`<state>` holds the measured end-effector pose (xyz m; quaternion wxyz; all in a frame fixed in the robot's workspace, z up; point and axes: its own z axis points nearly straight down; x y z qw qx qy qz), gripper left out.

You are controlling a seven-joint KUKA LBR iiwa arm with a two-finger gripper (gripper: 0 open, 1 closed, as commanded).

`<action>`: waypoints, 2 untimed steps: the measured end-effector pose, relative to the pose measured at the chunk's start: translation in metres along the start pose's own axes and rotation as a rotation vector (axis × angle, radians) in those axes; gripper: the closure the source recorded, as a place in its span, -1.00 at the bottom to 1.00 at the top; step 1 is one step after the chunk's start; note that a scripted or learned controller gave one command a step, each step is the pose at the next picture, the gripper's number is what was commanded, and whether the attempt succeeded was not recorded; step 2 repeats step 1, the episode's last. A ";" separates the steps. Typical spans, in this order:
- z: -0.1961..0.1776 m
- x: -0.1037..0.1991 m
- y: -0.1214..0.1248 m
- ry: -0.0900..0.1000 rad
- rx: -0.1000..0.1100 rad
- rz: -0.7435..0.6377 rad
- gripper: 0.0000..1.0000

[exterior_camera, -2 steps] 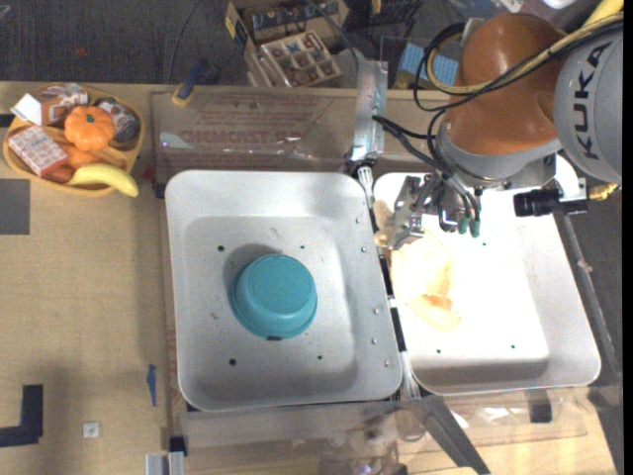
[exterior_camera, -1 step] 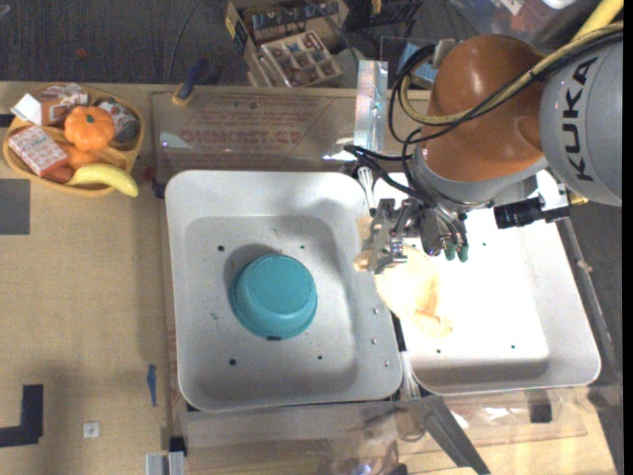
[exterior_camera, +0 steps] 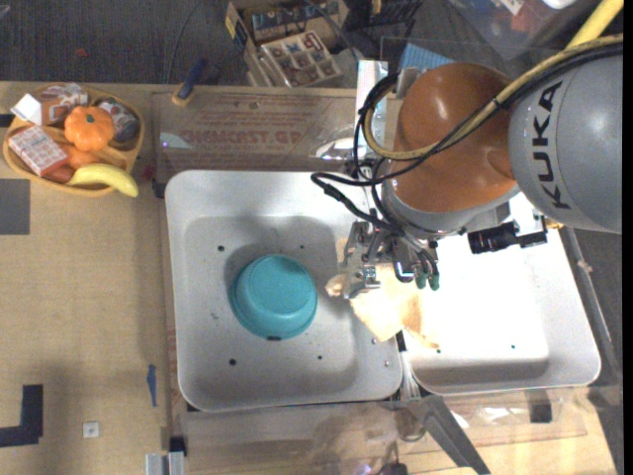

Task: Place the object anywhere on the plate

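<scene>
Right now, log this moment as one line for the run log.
gripper: over the seam between bins | pale flat object: beneath the gripper, straddling the seam | teal plate: left bin, apart from object | placement: not yet done

A round teal plastic plate [exterior_camera: 276,296] lies upside down in the left shallow white bin [exterior_camera: 198,226], near its middle. The grey arm with its orange band [exterior_camera: 450,137] reaches in from the right, its two-finger gripper [exterior_camera: 381,270] low over the bins' shared edge. Just beneath it, a pale yellow flat object [exterior_camera: 386,315] straddles that edge. The right white bin [exterior_camera: 514,344] lies alongside.
</scene>
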<state>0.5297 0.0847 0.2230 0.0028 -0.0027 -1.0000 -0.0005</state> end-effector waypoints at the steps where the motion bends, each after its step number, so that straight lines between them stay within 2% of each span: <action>1: 0.000 0.000 0.000 0.000 0.000 0.000 -1.00; 2: 0.000 0.000 0.000 0.000 0.000 0.000 -1.00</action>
